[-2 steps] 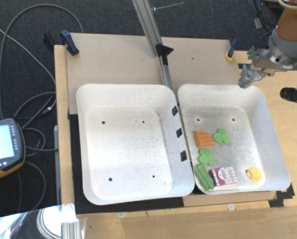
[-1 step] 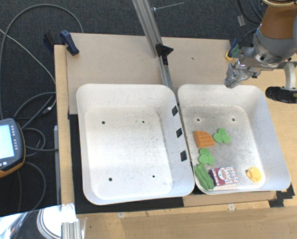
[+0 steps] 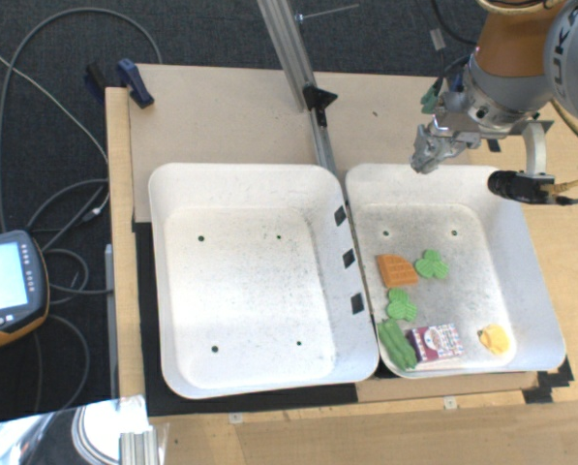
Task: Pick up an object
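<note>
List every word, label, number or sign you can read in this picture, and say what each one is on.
No text can be read for certain.
Small maroon and white packet in the right bin: has print on it, too small and blurred to read.
Arm: grey lettering at the frame's right edge, cut off, not readable.
Handheld pendant at the left edge: screen glares white, nothing legible.

A blue clamp gripped the wooden bench's back left corner, while a handheld control pendant lay on dark carpet beside looping cables. A metal rail slanted across the bench.
</note>
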`<state>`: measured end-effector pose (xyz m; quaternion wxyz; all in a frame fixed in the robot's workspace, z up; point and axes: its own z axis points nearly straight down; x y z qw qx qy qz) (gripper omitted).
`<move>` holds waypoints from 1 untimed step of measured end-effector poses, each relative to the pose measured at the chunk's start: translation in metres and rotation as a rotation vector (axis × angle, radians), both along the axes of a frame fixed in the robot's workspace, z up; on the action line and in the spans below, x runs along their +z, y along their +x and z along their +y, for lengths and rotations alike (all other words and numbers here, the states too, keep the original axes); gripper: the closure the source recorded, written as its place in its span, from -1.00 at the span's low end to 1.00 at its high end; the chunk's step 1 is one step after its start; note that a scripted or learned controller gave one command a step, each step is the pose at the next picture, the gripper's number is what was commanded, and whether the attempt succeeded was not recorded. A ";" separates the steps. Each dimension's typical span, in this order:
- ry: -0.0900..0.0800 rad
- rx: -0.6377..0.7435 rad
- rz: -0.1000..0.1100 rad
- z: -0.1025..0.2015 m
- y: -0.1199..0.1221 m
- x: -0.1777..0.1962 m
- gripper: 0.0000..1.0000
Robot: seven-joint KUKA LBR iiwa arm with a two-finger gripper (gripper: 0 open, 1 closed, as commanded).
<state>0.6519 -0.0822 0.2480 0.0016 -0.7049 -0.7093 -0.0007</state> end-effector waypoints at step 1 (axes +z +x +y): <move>0.000 0.000 0.002 0.052 -0.005 -0.012 1.00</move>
